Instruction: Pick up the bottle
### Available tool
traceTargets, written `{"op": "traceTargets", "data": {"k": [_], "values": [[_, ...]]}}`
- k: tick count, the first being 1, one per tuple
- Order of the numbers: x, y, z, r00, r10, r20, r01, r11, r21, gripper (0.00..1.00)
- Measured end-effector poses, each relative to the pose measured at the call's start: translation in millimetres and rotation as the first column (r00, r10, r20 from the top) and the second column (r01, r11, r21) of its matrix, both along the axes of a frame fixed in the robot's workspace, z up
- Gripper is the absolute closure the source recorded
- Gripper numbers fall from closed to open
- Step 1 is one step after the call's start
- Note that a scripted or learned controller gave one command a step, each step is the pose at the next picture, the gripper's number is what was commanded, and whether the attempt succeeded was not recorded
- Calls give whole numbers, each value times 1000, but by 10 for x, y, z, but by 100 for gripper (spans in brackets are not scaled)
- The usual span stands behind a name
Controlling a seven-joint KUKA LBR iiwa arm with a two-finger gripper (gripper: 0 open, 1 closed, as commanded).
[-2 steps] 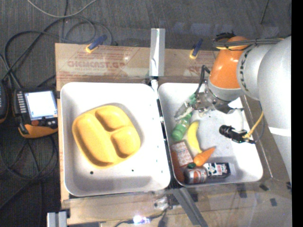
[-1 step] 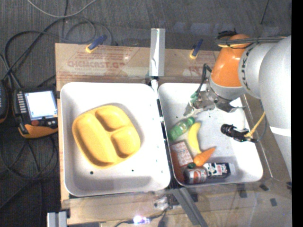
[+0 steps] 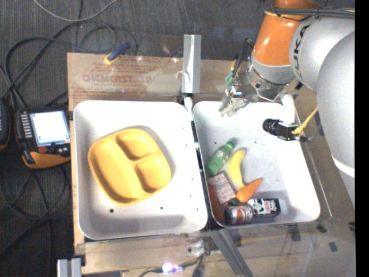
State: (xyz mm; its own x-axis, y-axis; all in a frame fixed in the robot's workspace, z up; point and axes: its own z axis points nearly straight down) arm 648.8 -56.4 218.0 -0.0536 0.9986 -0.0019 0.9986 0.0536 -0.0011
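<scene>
You can half-read red lettering on the cardboard sheet (image 3: 124, 78) behind the bins — not legible. Left bin (image 3: 86, 212) holds a yellow divided tray (image 3: 131, 165). Right bin (image 3: 300, 209): green bottle (image 3: 220, 158), white cap, against its left wall — beside a banana (image 3: 237, 166), carrot (image 3: 248, 190), can (image 3: 239, 214). Gripper (image 3: 232, 105) over the right bin's back edge, fingers apart, holding nothing.
</scene>
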Motion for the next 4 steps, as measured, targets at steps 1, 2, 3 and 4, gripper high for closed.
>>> {"op": "traceTargets", "data": {"k": [1,2,3,4], "values": [[-1,-4,-1,1000,-1,-1,1,1000,-1,0],[-73,-482,-1099,977,-214,-3,214,977,1,0],[-302,-521,-1276,945,-326,13,326,945,7,0],[-296,-512,-1177,946,-325,13,324,946,8,100]]}}
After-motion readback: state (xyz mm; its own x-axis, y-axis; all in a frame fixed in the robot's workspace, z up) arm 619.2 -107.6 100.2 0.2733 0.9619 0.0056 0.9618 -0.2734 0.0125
